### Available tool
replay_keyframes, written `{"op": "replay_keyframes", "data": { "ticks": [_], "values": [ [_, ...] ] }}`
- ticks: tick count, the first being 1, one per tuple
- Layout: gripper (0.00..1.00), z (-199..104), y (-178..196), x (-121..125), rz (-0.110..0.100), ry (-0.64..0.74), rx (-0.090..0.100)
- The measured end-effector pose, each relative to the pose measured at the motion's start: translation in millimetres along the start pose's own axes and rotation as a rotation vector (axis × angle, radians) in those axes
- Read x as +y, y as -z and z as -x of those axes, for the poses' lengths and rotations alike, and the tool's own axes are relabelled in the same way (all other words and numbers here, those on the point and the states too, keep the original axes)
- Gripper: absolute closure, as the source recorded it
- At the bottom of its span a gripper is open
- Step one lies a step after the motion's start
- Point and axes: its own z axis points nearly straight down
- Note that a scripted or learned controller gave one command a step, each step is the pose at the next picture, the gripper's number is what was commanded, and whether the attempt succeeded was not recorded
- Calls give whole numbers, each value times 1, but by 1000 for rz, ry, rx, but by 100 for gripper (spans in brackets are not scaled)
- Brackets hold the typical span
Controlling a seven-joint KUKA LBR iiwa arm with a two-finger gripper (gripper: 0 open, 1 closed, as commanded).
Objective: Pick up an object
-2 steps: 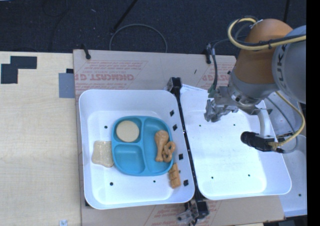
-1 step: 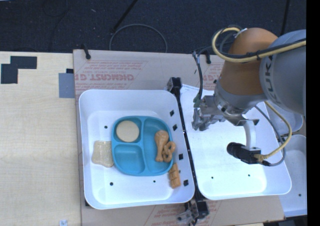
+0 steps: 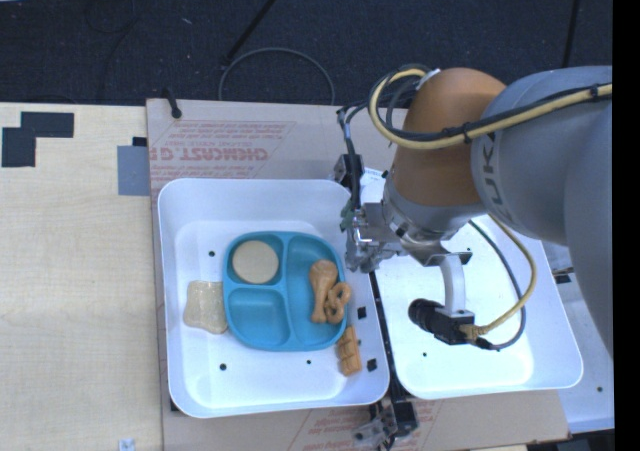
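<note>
Over the divider between the 2 bins we see the gripper (image 3: 362,244), low at the right edge of the left bin (image 3: 175,239); the arm's bulk hides how its jaws stand, so we cannot tell whether they are released or clenched, and we see nothing held between them.

Candidates for the pick all lie to the jaws' left. Nearest is the twisted pretzel-like piece (image 3: 328,291), just below-left of the jaws in the right compartment of the blue tray (image 3: 262,324). A brown chunk (image 3: 348,350) sits further below, off the tray against the bin wall. The round cracker (image 3: 254,261) and the pale bread piece (image 3: 206,306) lie well apart to the left.

We judge the pretzel piece the best target: we should centre over its middle, align the jaws across its narrow width, and descend clear of the tray ridge. The chunk risks a wall collision; the flat cracker offers little to pinch.
</note>
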Motion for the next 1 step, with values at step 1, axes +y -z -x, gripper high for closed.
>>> {"op": "replay_keyframes", "data": {
  "ticks": [1],
  "values": [
    [100, -45, -1, -8, 0, 0, -1]
  ]
}}
